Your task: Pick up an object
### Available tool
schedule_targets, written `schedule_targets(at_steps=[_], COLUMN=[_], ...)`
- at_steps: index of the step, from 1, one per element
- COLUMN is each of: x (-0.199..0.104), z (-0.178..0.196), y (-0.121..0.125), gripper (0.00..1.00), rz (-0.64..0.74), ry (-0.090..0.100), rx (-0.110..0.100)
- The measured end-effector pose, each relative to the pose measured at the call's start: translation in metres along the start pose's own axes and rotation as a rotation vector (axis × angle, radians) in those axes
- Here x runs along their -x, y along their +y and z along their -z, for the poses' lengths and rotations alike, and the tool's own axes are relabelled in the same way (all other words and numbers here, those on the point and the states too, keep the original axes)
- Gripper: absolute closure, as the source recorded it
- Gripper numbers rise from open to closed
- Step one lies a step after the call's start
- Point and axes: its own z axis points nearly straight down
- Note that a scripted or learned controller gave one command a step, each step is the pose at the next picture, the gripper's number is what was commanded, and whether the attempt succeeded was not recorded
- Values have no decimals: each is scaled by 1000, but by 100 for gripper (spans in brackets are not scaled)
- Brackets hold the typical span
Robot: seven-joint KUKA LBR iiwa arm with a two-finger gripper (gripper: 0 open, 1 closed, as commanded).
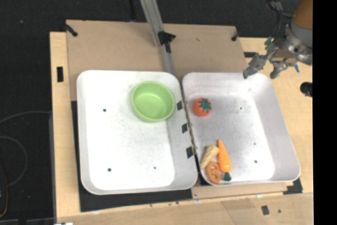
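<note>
In the right bin [263, 113] a small red tomato [201, 106] lies near the upper left. An orange carrot [224, 156], a tan piece [209, 154] and an orange round slice [213, 172] cluster at the bin's lower left corner. A green bowl [152, 101] sits in the left bin [105, 139] at its upper right. My gripper [262, 68] hovers above the right bin's far right corner, well away from every object. Its fingers are spread and nothing is between them.
A grey metal pole [150, 8] slants from the top down to the gap between the bins. Brown board [121, 45] lies behind the bins. The arm's orange band [304, 10] is at the right edge.
</note>
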Motion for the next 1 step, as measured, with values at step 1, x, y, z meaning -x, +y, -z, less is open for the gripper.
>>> schedule_targets(at_steps=[1], x=[1], z=[0], y=[0], gripper=[0], rz=[0], ry=[-2], rx=[-1])
